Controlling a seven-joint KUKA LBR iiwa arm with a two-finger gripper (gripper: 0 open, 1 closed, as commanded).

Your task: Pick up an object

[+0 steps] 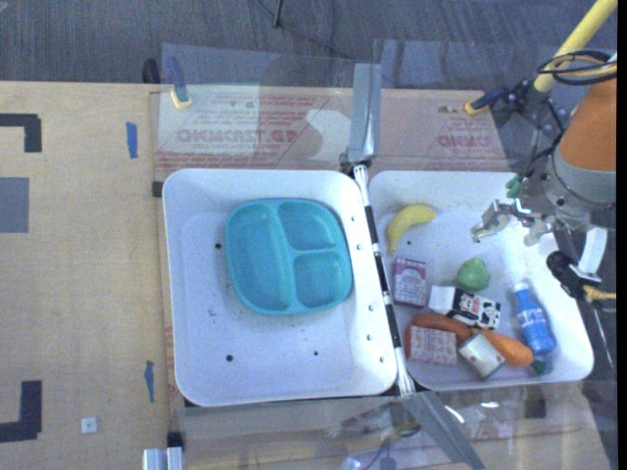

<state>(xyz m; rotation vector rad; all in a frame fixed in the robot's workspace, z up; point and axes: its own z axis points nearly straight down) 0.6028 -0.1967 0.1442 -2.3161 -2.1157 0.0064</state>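
End effector (502, 217), a pale metal two-finger unit below the grey-and-orange wrist, hangs over the upper part of the right-hand shallow white bin (573, 365). Fingers look spread and hold nothing.

Landmark: small round green fruit-like ball (473, 272), near the bin's middle.
- Ball lies just below and slightly left of the end effector; nearest object, no long axis, so wrist angle matters little.
- Yellow plastic banana (407, 223): up and left of the ball, long axis slanting toward the bin's top.
- Blue plastic bottle (532, 319): down and right of the ball, long axis roughly up-down in view.
- Orange plastic carrot (509, 348): below the ball, slanting down to the right, among small boxes.

Judgement: the shortest move is a descent toward the ball. One arm, no choice of side.

Teal divided plate (289, 256) sits far left of the ball, in the left bin.
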